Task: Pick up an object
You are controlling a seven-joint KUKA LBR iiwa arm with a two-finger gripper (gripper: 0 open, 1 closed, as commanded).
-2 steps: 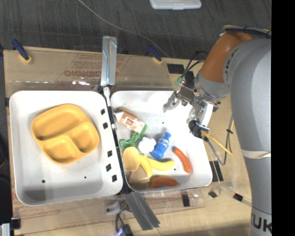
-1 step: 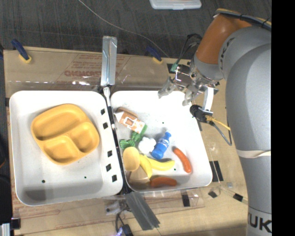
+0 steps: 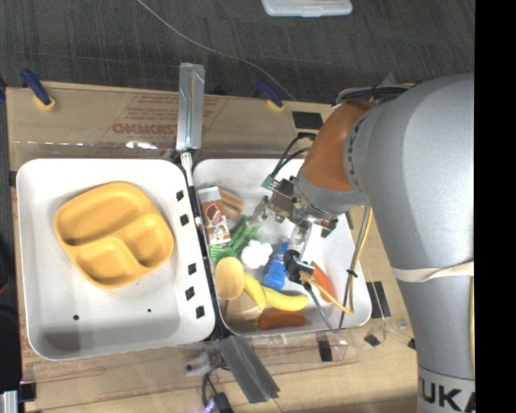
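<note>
My gripper [image 3: 276, 235] hangs low over the middle of the right bin [image 3: 361, 300], open, with nothing visibly between its fingers. Right under it lie a white lump [image 3: 256, 255] and a blue toy [image 3: 276, 274]. Around them sit a green piece [image 3: 239, 237], a yellow banana [image 3: 280, 299], a pale yellow fruit [image 3: 229, 277], an orange carrot [image 3: 323, 279], a brown sausage [image 3: 282, 320], a hot dog bun [image 3: 230, 199] and a snack packet [image 3: 214, 223]. The grey arm with its orange band [image 3: 330, 157] hides the bin's right rear part.
The left bin [image 3: 48, 323] holds a yellow divided plate [image 3: 113, 234]. A metal divider [image 3: 190, 105] stands between the bins at the back. Blue clamps [image 3: 36, 87] grip the bench's far edge. A clear lid [image 3: 306, 6] lies beyond the bench.
</note>
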